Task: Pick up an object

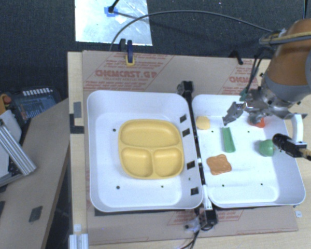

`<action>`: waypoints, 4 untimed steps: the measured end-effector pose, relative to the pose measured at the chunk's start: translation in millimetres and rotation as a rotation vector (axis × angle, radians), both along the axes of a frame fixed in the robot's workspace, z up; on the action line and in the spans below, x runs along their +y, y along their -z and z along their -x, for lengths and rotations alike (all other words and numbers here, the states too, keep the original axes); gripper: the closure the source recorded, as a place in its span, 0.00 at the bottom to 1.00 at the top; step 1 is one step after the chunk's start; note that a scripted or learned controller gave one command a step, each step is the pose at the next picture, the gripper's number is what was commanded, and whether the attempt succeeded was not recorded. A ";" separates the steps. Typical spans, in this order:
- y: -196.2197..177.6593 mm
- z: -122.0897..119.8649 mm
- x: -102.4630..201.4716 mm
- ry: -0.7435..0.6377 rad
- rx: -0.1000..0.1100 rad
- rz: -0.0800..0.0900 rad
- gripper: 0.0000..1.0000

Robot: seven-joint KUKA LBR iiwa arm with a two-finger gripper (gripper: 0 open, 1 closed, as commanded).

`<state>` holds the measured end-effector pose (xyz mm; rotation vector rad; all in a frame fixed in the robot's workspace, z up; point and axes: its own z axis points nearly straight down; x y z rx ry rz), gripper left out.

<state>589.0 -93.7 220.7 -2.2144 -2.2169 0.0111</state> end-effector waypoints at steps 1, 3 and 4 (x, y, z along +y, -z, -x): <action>-6.6 -2.5 0.1 -0.002 -0.012 0.001 0.00; 93.9 -0.7 -4.0 0.000 -0.008 0.000 0.00; 138.6 -0.4 -3.5 0.000 -0.008 0.000 0.00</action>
